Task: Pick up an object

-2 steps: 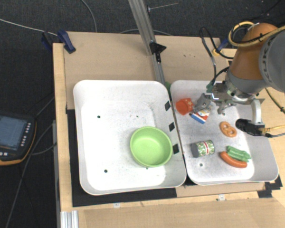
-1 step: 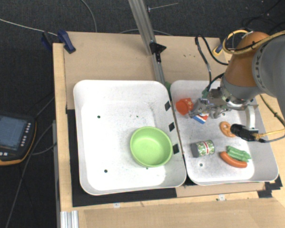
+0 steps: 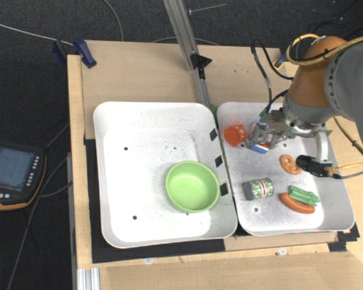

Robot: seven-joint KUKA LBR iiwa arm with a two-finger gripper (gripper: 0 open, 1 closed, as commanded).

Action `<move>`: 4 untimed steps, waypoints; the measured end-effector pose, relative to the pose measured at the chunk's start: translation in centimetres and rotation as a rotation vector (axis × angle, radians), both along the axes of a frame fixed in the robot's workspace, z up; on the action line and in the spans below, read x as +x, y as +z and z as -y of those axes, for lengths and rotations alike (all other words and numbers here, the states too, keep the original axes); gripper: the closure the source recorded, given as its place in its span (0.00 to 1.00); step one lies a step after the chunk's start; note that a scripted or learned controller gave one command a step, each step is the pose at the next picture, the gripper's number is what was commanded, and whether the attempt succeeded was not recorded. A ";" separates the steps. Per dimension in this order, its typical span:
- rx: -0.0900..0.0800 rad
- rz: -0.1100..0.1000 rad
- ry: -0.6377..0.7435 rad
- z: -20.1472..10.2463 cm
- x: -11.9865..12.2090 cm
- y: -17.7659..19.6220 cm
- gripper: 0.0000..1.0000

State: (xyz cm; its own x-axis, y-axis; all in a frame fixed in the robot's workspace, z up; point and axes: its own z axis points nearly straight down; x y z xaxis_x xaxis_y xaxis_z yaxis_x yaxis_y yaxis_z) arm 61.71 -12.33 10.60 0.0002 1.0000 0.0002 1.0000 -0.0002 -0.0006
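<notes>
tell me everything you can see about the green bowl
The green bowl is a light lime green, smooth and matte like plastic, round with a plain rim. It stands upright, open side up, with nothing visible inside. It sits in the left white bin, toward that bin's near right corner, close to the wall shared with the right bin. Only the bin floor touches it; the hand is over the other bin, well away.

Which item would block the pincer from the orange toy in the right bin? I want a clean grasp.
Nothing visible blocks it. The pincer hangs just right of the orange toy, with bare floor of the right bin between them. The small can lies nearer the front, out of the path.
</notes>
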 end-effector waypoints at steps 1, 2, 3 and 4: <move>-0.001 0.006 0.001 -0.8 -0.4 5.6 1.00; -0.001 0.005 0.001 -0.8 -0.1 9.9 1.00; -0.001 0.006 0.001 -0.8 0.0 15.2 1.00; 0.001 0.001 0.005 -6.3 0.3 13.8 1.00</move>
State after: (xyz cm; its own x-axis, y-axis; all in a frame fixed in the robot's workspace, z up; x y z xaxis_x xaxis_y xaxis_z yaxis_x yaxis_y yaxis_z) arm 62.03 -6.02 24.43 -0.0046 1.0000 0.0011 1.0000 0.0046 0.0001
